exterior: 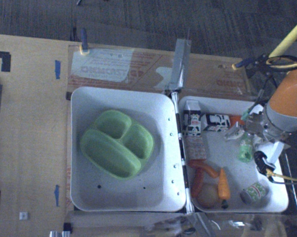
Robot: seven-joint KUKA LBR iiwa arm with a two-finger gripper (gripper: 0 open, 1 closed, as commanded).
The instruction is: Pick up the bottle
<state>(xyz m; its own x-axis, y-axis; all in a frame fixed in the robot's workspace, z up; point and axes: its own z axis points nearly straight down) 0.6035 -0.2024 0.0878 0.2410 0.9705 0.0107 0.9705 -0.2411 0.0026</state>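
A small pale green bottle (246,150) is in the right white bin (280,205), in its right half. My gripper (248,129) hangs over that bin at the end of the grey arm with the orange band (289,97). It sits just above the bottle's top end. The wrist body hides where gripper and bottle meet, so I cannot tell whether they touch.
The right bin also holds two cow-print cartons (192,123) (218,122), a pinkish packet (197,150), a red pepper (204,169), a carrot (224,184), a potato (209,195) and a can (255,192). The left bin (81,187) holds a green divided plate (117,143).
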